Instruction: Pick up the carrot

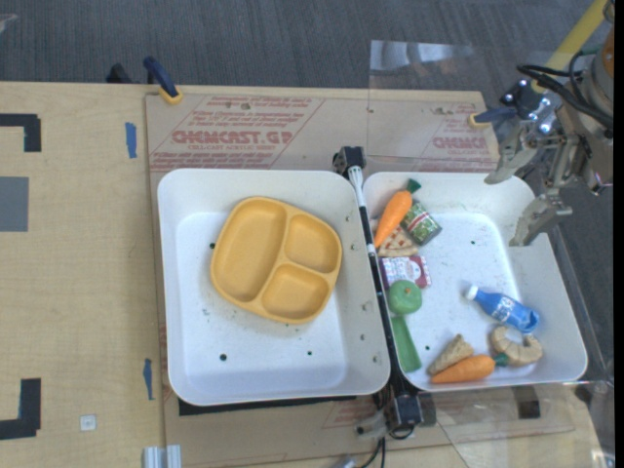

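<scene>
The orange toy carrot with a green top [393,214] lay against the right white plastic bin's [565,300] left wall. The metal gripper [542,195] hung open and empty at that bin's far-right corner, probably waiting to reach in.

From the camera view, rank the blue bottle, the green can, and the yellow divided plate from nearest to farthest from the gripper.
Measured from the gripper at the right bin's upper right edge:
1. Blue bottle, right side of the right bin, and green can, upper left of that bin: too close to call.
2. Yellow divided plate, in the left bin: farthest.
</scene>
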Robot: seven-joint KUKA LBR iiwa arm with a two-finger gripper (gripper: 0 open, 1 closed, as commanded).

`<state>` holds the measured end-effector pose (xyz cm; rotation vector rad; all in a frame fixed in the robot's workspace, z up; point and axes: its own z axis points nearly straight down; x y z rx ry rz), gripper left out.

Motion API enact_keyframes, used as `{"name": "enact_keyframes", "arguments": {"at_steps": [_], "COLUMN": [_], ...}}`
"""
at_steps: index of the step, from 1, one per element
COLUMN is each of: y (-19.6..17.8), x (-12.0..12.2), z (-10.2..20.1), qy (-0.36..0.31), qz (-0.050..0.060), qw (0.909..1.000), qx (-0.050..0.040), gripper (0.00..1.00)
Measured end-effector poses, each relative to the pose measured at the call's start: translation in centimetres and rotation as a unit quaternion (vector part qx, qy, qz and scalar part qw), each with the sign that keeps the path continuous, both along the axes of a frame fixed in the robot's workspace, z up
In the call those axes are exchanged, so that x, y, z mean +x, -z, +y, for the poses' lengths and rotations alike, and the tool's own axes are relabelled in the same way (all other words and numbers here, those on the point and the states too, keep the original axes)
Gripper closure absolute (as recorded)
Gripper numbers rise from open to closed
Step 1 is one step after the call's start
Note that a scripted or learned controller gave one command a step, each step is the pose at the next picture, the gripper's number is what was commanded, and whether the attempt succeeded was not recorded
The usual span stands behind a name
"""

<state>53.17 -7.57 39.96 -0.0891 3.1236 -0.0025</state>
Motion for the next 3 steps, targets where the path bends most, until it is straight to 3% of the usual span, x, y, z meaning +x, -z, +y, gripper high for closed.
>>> {"name": "enact_keyframes", "arguments": {"at_steps": [1, 2, 3], "y": [7.2, 17.7, 21.5], "x": [0.4, 4.3, 9.1], "z": [7.4, 6.7, 5.6], "qy": [-0.079, 0.005, -0.053], "qz": [0.008, 0.010, 0.005], "qw": [0.9968, 0.9999, 0.9986], "qx": [0.0011, 0.0012, 0.0003], "gripper": [0.00, 0.00, 0.00]}}
